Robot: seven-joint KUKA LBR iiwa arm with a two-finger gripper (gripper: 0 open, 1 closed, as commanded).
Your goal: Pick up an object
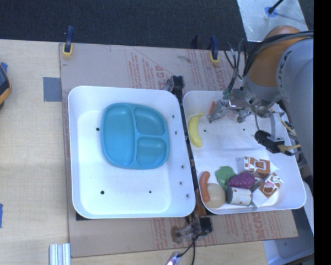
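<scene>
1. The worktop (pixel 27 148) carried two white bins; the left bin (pixel 83 148) held a blue divided plate (pixel 135 135).
2. The right bin (pixel 231 142) held the pickable toys: a banana (pixel 195 130) near its left wall, well apart from a cluster at the near edge.
3. The banana looked the easiest target (light, stiff plastic, probably smooth and a bit slippery); I would grip it across its narrow middle.
4. The cluster was harder: carrot (pixel 204 178), egg (pixel 214 192), green piece (pixel 224 175), purple grapes (pixel 243 179) and small cartons (pixel 257 166), touching one another.
5. The pincer (pixel 227 107) hovered at the bin's far end, near the banana; whether spread or pressed together, I could not tell, and nothing was visibly pinched.
</scene>
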